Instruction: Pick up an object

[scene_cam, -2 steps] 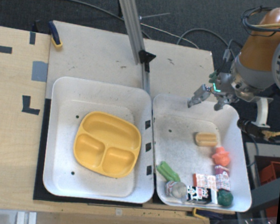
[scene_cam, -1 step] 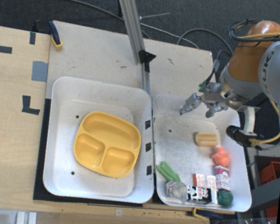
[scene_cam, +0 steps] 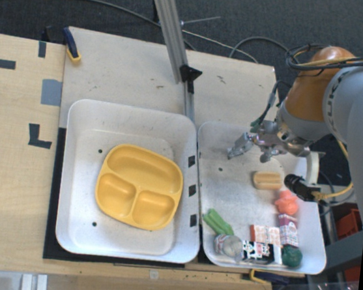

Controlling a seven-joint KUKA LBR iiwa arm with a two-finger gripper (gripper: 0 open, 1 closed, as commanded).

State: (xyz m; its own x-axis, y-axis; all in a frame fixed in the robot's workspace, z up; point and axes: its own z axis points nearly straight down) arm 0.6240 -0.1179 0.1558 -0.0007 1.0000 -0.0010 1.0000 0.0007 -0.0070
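My gripper [scene_cam: 252, 148] hangs over the upper part of the right bin [scene_cam: 229, 183], its two fingers spread apart with nothing between them. Just below and right of it lies a tan block [scene_cam: 267, 180]. Further down the bin's right side sits a pink lumpy object [scene_cam: 286, 203]. Along the bin's bottom edge lie a green stick-shaped item [scene_cam: 217, 222], a clear round cup [scene_cam: 227, 246], a small red-and-white carton [scene_cam: 265, 235], a dark packet [scene_cam: 262, 251] and a green ball [scene_cam: 292, 256].
The left bin [scene_cam: 78, 181] holds a yellow divided plate [scene_cam: 140, 186]. A metal pole [scene_cam: 175, 35] slants down to the divide between the bins. The grey arm with its orange band [scene_cam: 317, 85] fills the upper right.
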